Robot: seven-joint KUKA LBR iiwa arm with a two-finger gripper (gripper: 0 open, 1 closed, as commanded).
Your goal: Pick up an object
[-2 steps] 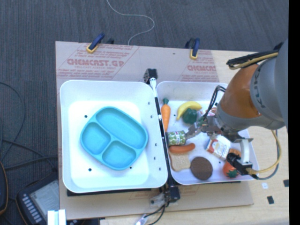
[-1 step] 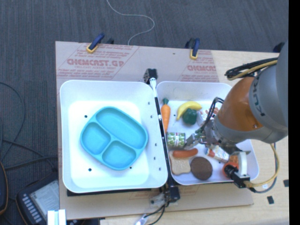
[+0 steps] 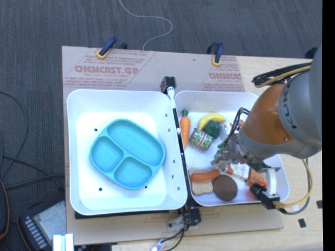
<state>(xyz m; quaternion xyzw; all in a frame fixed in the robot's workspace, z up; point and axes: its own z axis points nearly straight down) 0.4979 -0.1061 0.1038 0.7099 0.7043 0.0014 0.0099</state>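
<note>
Grey gripper (image 3: 226,158) sits low in right bin (image 3: 209,95), above hot dog (image 3: 204,175) and brown cookie (image 3: 225,187); finger state and any hold unreadable. Carrot (image 3: 185,129), banana (image 3: 210,120) nearby. Pick looks unfinished; lift remains.

Robot lab or test cell, not home. Evidence: grey industrial arm (image 3: 293,114) with orange band reaching in from right; two shallow white bins (image 3: 73,140) side by side on brown board (image 3: 110,69) printed with supplier lettering, board fixed at far edge by blue-and-yellow clamps (image 3: 107,47). Loose cables (image 3: 138,9) trail over dark grey carpet (image 3: 42,20). Toy food (image 3: 184,127) in right bin, blue divided plate (image 3: 127,153) in left: staged test props.
</note>
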